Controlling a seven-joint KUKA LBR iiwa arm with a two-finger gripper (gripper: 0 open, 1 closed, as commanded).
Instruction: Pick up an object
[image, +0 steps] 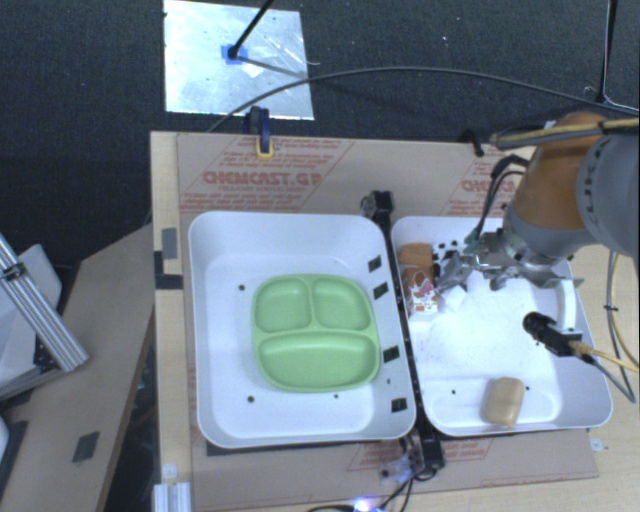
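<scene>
Item: my gripper (452, 272), finger state not discernible, sits in the right bin (580, 392) just right of a brown-and-red packet (420, 280) standing against the bin's left wall, long axis upright.

the arm (585, 185) is cut off by the right edge of the frame, so its upper links are out of sight. its wrist covers the upper right corner of the right bin (590, 405) and part of that bin's back wall. the gripper (452, 272) is a small dark and silver tangle near the middle of the frame; how its fingers stand is too small to tell. just left of it, a brown object (416, 257) and a red and white piece (424, 298) are too blurred to identify. a metal frame (35, 310) is cut off at the left edge.
</scene>
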